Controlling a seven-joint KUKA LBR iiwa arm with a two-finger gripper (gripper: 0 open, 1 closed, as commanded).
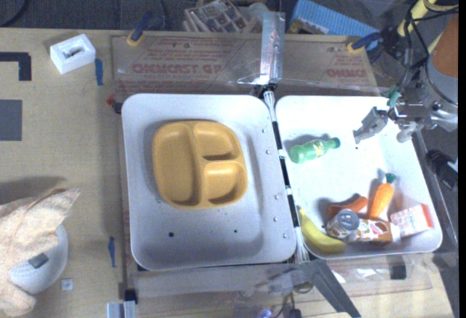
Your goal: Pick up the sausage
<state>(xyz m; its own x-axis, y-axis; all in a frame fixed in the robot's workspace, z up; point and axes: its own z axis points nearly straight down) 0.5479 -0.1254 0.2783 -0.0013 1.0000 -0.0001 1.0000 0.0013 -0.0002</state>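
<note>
Metal-grey, the tool (384, 125) hangs over the right bin's (408, 171) upper part, fingers spread, gripping nothing. Likely the sausage (348, 205) lies wedged among carrot (381, 197), banana (319, 236), carton (411, 221). Crowding could make a grasp slip or snag neighbours. Green bottle (313, 149) sits nearer.

Tool (384, 125) over right bin (429, 185) (fingers spread).

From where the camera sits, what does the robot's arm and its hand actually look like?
The arm comes in from the right: a rounded grey body with an orange section. Yellow and black cables loop above it. At its end sits a small metal gripper in grey and silver, with two thin fingers and a little teal-green spot near its base.
</note>
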